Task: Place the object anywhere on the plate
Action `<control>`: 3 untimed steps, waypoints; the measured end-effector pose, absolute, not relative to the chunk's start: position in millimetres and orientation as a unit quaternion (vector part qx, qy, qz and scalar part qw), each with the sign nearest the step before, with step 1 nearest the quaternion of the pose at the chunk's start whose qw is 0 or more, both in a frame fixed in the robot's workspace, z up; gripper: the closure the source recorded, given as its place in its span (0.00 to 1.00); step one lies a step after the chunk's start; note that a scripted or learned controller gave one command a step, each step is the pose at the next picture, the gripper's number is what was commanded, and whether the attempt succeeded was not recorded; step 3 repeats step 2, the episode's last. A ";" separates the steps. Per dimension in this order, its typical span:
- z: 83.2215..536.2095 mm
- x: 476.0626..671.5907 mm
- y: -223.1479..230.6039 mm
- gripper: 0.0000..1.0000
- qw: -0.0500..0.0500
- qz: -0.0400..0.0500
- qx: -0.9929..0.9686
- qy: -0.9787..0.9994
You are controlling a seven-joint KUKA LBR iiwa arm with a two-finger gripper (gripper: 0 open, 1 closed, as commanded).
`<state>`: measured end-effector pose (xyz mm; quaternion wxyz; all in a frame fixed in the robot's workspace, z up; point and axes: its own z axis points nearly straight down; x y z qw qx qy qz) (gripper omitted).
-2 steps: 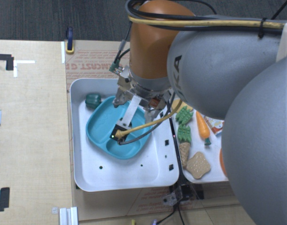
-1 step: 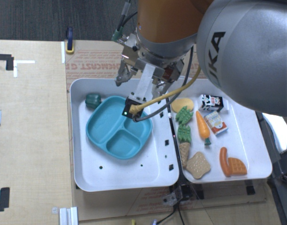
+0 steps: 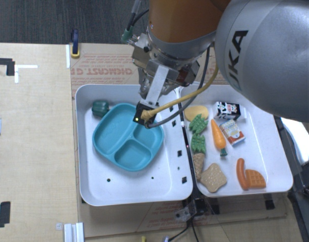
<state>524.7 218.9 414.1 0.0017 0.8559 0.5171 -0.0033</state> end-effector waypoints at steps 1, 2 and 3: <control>271.0 554.9 227.6 1.00 0.000 -0.004 0.855 0.519; 271.5 555.2 227.7 0.00 0.000 -0.004 0.855 0.518; 271.5 555.2 227.7 0.00 0.000 -0.004 0.855 0.518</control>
